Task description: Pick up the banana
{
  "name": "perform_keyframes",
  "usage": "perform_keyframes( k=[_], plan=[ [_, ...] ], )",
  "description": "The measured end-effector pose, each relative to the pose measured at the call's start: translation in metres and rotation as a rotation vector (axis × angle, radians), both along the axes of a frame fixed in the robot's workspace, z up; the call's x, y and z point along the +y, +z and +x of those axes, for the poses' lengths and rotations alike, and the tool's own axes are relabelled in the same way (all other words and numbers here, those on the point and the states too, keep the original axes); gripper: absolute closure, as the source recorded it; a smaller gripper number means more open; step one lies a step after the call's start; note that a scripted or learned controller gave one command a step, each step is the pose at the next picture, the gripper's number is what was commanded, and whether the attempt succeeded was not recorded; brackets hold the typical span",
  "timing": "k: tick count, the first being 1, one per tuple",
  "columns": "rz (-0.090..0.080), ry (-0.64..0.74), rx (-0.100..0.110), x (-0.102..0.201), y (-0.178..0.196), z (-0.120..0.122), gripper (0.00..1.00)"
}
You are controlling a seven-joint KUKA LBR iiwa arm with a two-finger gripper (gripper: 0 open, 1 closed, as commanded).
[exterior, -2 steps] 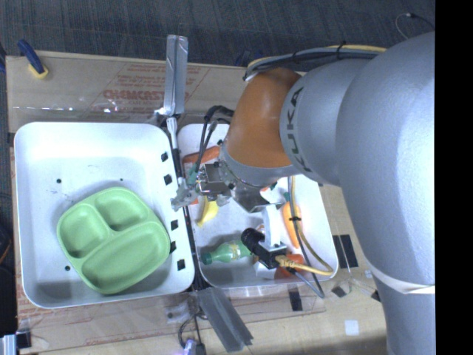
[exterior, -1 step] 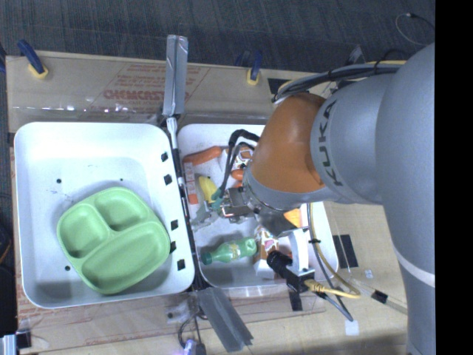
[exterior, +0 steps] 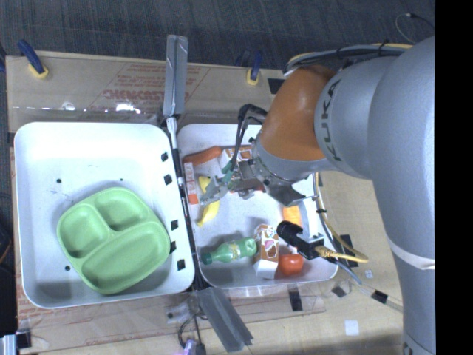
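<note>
The banana [exterior: 210, 212] is a small yellow piece lying in the right bin [exterior: 244, 278], close to its left wall. My gripper [exterior: 219, 186] hangs low over that bin, just above and slightly right of the banana, pointing down and to the left. The view does not show anything held in it. The arm's orange band and grey wrist cover the bin's upper right part.
A green bottle [exterior: 230, 251], a brown-and-white carton [exterior: 267, 247], a red fruit [exterior: 292, 264] and an orange block [exterior: 292, 214] lie along the right bin's front. An orange item [exterior: 206, 154] and a small packet [exterior: 190, 179] sit near the gripper. The left bin [exterior: 44, 146] holds a green divided plate [exterior: 114, 239].
</note>
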State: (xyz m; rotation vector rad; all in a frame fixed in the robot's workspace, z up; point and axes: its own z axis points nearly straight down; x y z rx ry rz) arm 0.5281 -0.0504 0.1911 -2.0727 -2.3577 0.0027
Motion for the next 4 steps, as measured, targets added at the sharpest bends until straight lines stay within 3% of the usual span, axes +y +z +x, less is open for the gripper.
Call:
perform_keyframes(
  k=[1,2,3,4],
  plan=[
    [-0.001,-0.074,-0.001,0.008,0.000,0.016,0.00],
    [0.000,-0.061,0.002,-0.046,-0.078,0.027,0.00],
    [0.000,-0.057,0.003,-0.045,-0.068,0.028,1.00],
    [0.000,-0.057,0.003,-0.045,-0.068,0.028,0.00]
  ],
)
